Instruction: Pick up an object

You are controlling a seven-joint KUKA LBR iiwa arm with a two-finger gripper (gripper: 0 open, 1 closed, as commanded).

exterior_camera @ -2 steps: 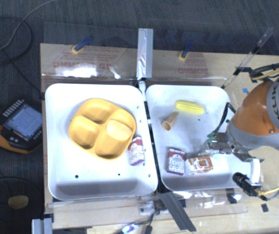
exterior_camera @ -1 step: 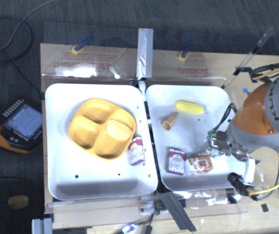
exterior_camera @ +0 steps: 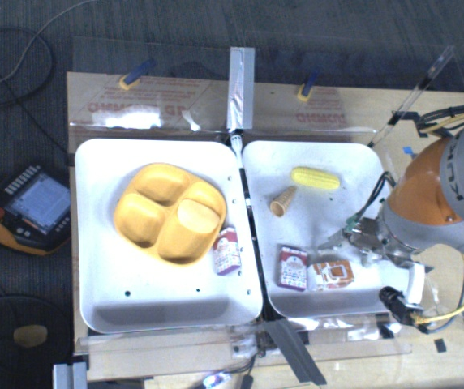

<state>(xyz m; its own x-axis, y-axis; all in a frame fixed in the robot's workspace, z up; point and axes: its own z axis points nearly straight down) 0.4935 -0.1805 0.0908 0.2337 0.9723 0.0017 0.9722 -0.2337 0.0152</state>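
From the fixed camera above the bench, the right-hand shallow white bin (exterior_camera: 256, 217) holds four small things. A yellow plastic corn cob (exterior_camera: 315, 178) lies near the far wall, and a tan ice-cream cone (exterior_camera: 281, 201) lies just beside it, open mouth toward the divider. Nearer the front sit two small red-and-white printed packets: the left red packet (exterior_camera: 294, 267), lying flat, and the orange-red packet (exterior_camera: 330, 275), touching or nearly touching it on the right. The grey arm with its orange band (exterior_camera: 431, 191) reaches in from the right, and its two-finger gripper (exterior_camera: 355, 235) hangs low over the bin, just above and to the right of the orange-red packet. Whether its tips are apart or together cannot be told here, and nothing is seen between them.

The orange-red packet is the likeliest target, being closest. It looks light, thin and flat, probably card or foil, so it may slide on the smooth bin floor or buckle; a pinch across its short edges seems best. The corn cob looks stiff and rounded, likely to roll unless gripped across its middle.

The left bin (exterior_camera: 86, 233) holds a large yellow lobed plastic dish (exterior_camera: 169, 211) and a small red-labelled white packet (exterior_camera: 227, 251) by the divider.
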